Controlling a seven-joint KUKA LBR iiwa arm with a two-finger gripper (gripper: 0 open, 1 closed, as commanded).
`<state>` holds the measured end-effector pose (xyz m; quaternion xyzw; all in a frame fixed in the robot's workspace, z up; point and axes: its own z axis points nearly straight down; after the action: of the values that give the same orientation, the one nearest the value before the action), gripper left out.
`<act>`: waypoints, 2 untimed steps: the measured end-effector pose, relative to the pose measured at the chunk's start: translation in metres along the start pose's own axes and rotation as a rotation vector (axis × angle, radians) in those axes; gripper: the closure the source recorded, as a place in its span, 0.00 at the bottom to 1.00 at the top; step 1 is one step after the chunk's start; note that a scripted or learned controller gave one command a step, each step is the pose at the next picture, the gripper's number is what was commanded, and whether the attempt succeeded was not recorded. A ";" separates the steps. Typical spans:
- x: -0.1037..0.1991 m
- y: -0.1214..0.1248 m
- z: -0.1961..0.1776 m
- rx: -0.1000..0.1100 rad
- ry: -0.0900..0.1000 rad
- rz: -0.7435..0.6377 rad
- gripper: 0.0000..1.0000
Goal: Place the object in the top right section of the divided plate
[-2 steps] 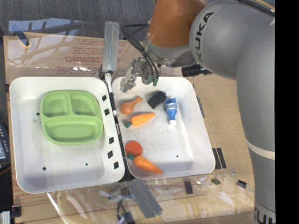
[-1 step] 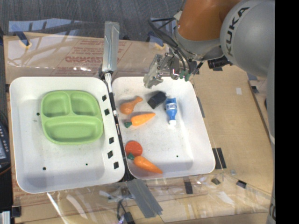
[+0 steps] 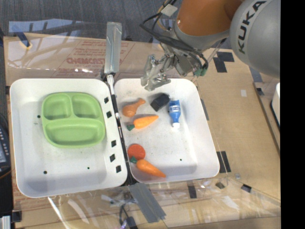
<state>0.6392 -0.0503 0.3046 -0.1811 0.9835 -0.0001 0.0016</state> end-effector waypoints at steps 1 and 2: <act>-0.015 -0.008 0.116 -0.004 0.006 -0.162 1.00; -0.006 -0.037 0.000 0.000 0.000 -0.304 1.00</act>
<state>0.6579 -0.0825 0.3046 -0.3277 0.9448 -0.0004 0.0018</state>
